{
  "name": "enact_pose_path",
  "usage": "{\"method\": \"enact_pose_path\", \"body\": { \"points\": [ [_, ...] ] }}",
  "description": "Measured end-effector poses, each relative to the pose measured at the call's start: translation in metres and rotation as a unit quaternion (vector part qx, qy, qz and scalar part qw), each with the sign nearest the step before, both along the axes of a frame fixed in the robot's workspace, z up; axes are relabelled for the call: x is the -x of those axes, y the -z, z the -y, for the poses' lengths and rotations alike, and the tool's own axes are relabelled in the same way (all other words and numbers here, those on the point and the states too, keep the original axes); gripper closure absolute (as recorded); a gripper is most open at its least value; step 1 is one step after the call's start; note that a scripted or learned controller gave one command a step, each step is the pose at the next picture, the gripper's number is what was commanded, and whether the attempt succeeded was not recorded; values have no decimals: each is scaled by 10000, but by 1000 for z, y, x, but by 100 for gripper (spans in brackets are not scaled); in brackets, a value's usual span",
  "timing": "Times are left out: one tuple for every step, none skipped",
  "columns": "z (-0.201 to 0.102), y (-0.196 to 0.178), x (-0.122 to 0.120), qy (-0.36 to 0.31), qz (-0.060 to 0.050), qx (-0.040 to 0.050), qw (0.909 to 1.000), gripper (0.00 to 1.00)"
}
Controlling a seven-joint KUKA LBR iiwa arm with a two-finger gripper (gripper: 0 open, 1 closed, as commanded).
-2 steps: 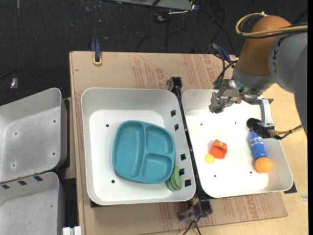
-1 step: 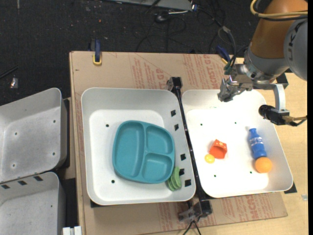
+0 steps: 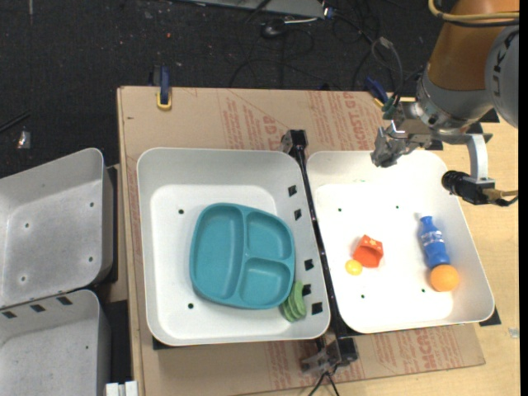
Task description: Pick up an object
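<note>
1. Left bin [image 3: 157,221]: shallow, white, on a cardboard sheet [image 3: 239,114]. Holds a teal divided plate [image 3: 242,256] with three compartments, lying flat across the middle of the floor.
2. Green item [image 3: 293,302]: small, ribbed, in the left bin, touching the plate's near-right edge, tucked against the bin's right wall.
3. Right bin [image 3: 396,304]: shallow, white, just right of the left bin, their walls meeting along a black clip strip.
4. Orange block [image 3: 369,250]: in the right bin, near the floor's centre, slightly tilted.
5. Yellow ball [image 3: 353,267]: small, touching the block's lower-left side.
6. Blue bottle [image 3: 431,242]: lying flat, right of the block, white cap pointing to the far wall.
7. Orange ball [image 3: 444,278]: touching the bottle's near end.
8. Gripper [image 3: 386,153]: above the right bin's far wall, well apart from the block and the other items, with nothing between its fingers; how wide they stand I cannot tell.
9. Spare white trays [image 3: 49,221]: left of the left bin, off the cardboard.
</note>
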State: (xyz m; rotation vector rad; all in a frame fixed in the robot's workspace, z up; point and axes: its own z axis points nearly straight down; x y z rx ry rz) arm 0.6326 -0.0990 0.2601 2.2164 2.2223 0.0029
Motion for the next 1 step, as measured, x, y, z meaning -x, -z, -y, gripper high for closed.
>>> {"method": "enact_pose_path", "body": {
  "points": [
    [-54,12,-3,-24,-20,-11,10000,100]
  ]
}}
